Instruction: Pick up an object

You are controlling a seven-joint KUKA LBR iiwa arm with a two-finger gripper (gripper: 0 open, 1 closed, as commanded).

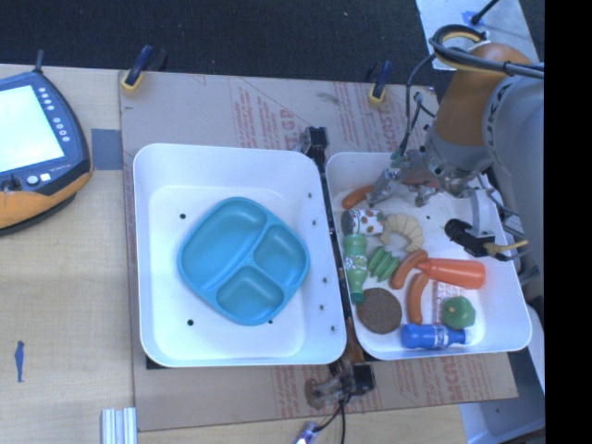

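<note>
Cardboard-covered bench point(231, 109), two white bins point(153, 248)

— Any writing you can read from up here?

— Little. The cardboard sheet point(277, 118) under my bins carries faint red print in slanted rows, but the letters are too blurred to make out.

— The pendant on the left?

— The pendant point(32, 146) has a bright screen washed out to white, and its row of buttons shows no legible marks.

— Anything in the right bin?

— The green bottle point(355, 266) and the blue bottle point(431, 338) both have pale patches that may be labels, too small to read.

— So nothing legible?

— Nothing I can read.
</note>
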